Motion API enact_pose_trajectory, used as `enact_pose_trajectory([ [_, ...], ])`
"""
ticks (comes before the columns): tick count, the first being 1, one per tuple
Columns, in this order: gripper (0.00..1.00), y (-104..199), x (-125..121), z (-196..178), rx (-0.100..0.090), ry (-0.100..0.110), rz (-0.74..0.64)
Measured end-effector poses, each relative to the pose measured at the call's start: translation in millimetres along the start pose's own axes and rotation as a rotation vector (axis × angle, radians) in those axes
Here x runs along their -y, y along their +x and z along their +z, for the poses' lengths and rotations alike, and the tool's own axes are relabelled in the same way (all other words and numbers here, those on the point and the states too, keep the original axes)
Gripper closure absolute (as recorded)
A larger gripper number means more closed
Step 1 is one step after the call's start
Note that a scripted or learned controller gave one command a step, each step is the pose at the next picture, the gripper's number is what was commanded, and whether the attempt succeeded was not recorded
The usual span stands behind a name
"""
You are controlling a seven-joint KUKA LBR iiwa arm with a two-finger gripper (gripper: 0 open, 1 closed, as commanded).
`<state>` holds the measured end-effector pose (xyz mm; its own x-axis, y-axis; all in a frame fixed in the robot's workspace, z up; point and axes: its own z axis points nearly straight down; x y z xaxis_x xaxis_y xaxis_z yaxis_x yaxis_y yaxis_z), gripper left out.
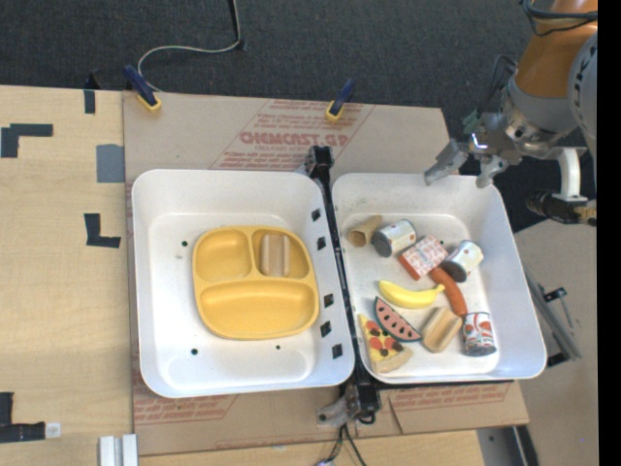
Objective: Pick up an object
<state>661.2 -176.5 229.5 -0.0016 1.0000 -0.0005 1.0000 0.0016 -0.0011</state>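
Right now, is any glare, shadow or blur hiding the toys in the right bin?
Camera view: light is even, the toys are sharp, the banana and can read clearly; the white bin is bright without washing out; the hand looks slightly soft.

Robotics lab, clamped cardboard (281,139), toy-food bins (505,221)

The arm (555,61) comes in at the far right of the scene, its orange band uppermost near the corner and the grey wrist sloping down and to the left from it. At the end of the wrist the hand (468,166) sits low, its two fingers (441,165) splayed apart, one angling left and the other pointing nearer. Nothing lies between them. The hand hovers at the far right.
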Motion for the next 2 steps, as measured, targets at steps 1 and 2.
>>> enact_pose_trajectory([
  [1,0.00,19,2,138,0.000,-0.001,0.000],
  [2,0.00,83,-7,144,0.000,-0.002,-0.001],
])
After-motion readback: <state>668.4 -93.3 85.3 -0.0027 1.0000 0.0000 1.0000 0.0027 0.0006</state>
